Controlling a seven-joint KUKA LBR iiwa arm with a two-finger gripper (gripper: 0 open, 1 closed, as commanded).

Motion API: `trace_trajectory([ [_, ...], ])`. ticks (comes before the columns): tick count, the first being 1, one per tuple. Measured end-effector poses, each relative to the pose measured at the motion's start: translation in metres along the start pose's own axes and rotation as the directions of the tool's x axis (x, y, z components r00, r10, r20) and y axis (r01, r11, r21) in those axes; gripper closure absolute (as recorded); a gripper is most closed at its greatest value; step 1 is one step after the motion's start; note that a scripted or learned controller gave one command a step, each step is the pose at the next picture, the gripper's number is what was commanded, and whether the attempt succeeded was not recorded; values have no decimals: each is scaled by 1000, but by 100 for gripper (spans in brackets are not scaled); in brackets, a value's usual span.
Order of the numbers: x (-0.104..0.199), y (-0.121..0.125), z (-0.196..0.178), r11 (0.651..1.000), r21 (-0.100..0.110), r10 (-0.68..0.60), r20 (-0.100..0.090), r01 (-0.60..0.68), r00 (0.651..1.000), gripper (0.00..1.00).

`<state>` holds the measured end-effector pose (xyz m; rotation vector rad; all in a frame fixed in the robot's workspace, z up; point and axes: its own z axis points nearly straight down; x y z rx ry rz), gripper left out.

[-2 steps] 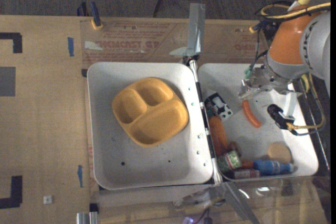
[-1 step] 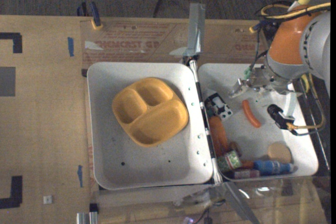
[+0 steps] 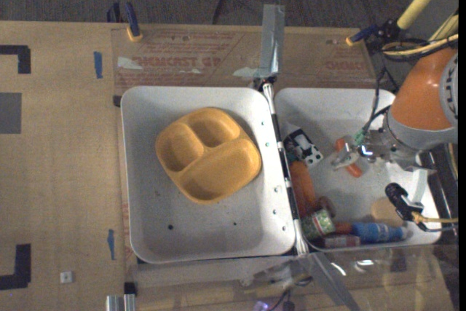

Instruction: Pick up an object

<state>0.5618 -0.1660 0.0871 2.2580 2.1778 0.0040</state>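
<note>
The small orange object [image 3: 350,159] lay in the right bin [image 3: 320,104], and my gripper [image 3: 348,155] sat right over it, touching or nearly so; whether I was open or clamped on it I could not tell. To do this pick well, I judged I should centre on its middle and lift straight, clear of the black-and-white block [image 3: 303,146] and the long orange piece [image 3: 302,186] by the divider. A blue bottle [image 3: 377,232] and a green can [image 3: 319,221] lay along the near wall. The yellow divided plate [image 3: 208,154] sat in the left bin [image 3: 145,178]. Faded red lettering on the cardboard [image 3: 175,62] across the desk [image 3: 58,156] was too blurred to read.
</note>
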Motion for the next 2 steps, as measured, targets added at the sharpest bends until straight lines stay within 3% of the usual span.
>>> trace_trajectory([
  [1,0,2,-11,1000,-5,2,-1,-2,1000,100],
  [2,56,25,-126,996,3,92,0,-92,996,100],
])
